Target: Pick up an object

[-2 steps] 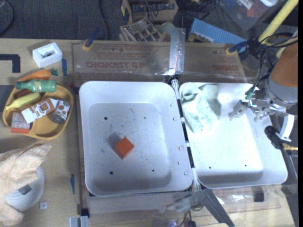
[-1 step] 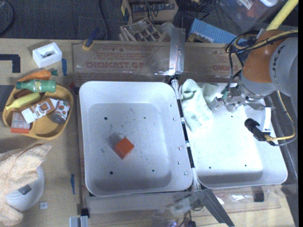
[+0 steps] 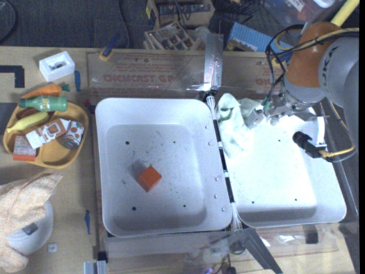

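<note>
We are hovering our gripper (image 3: pixel 272 111) over the right bin (image 3: pixel 285 193), seemingly beside a pale cloth (image 3: pixel 232 124). We cannot tell its state; next we are needing to descend squarely onto something graspable.

yellow bowl (image 3: pixel 57 158) of packets + green bottle (image 3: pixel 44 103) far left on worktop (image 3: pixel 85 73) | small white box (image 3: pixel 56 65) above it | blue box (image 3: pixel 248 38) behind bins

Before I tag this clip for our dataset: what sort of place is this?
Likely a robotics lab bench: a grey arm with an orange band reaches over two shallow white bins, with loose cables behind.
</note>
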Robot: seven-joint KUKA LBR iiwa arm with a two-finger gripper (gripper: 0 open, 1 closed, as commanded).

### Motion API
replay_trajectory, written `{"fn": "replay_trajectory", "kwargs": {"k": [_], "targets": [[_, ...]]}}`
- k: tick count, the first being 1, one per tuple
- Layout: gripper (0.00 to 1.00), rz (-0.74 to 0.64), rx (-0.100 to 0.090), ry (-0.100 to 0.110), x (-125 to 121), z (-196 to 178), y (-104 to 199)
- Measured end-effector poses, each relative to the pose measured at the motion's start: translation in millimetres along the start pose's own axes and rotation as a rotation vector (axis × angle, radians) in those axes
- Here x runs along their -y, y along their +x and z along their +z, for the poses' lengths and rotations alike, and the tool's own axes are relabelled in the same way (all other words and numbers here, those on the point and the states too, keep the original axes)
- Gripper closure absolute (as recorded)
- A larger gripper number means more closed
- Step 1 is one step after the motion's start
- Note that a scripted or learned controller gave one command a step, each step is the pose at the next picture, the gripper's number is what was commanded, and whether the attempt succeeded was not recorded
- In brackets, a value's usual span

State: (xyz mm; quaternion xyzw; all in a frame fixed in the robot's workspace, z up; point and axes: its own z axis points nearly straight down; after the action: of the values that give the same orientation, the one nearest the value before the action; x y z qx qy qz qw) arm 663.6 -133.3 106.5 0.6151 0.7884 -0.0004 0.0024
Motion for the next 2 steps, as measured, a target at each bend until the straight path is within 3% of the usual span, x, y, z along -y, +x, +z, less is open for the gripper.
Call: {"fn": "replay_trajectory", "kwargs": {"k": [1, 2], "targets": [[0.0, -0.125, 0.005, -0.003, -12.7, 13.7, 26.8], [0.0, -0.126, 0.005, -0.003, -12.7, 13.7, 26.9]]}}
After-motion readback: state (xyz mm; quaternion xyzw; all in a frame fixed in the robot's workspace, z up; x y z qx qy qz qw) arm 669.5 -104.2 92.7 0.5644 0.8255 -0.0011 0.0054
